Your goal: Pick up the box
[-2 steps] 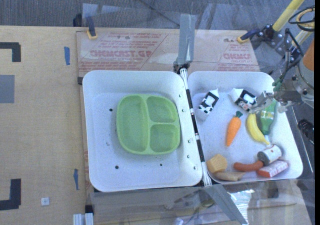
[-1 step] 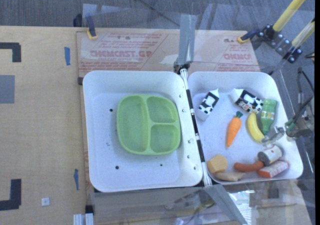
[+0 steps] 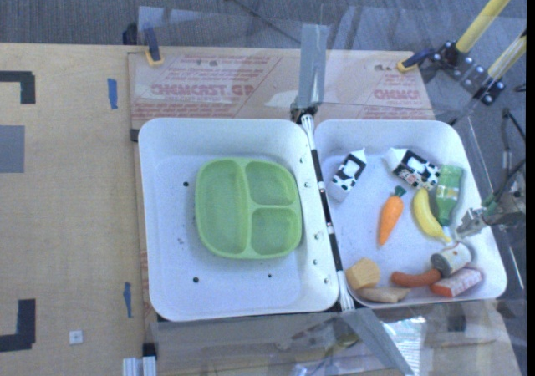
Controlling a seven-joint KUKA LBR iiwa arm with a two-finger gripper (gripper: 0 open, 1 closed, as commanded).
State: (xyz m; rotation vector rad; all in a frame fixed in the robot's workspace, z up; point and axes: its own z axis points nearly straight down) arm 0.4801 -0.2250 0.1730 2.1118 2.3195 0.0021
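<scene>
Claw point(image 3: 473, 222) low at right bin's point(image 3: 476, 153) edge — beside green box point(image 3: 449, 190)

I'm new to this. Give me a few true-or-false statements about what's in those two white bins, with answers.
1. The green plate lies in the left bin. True.
2. The carrot is in the left bin. False: it lies in the right bin.
3. The banana lies right of the carrot. True.
4. The green box sits on the plate. False: it lies in the right bin, beside the banana.
5. The pincer holds the carrot. False: it is at the right bin's right side, away from the carrot.
</scene>
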